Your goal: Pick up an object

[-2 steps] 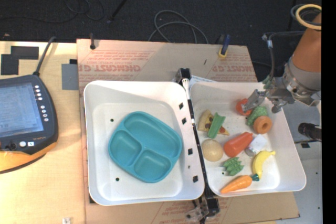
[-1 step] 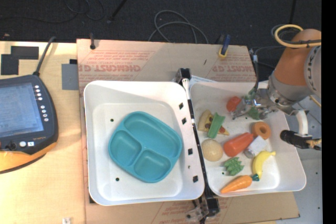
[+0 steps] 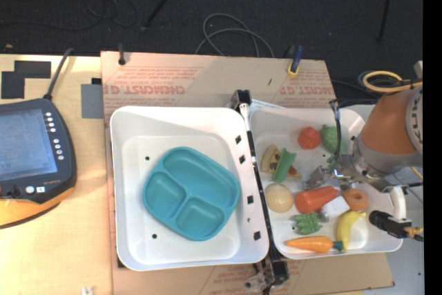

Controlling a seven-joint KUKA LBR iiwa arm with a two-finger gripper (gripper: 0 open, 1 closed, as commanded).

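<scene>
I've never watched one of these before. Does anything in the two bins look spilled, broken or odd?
Nothing looks spilled or broken. The teal divided plate lies alone and askew in the left bin, while all the toy food, such as the carrot and banana, is crowded in the right bin.

I'm seeing the right bin crowding up: tomato, potato, carrot, banana packing close. Left bin is offering room around the plate.

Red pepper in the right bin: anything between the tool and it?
Nothing visible. The tool sits just above the red pepper, no toy between them; the orange slice and potato flank it.
</scene>
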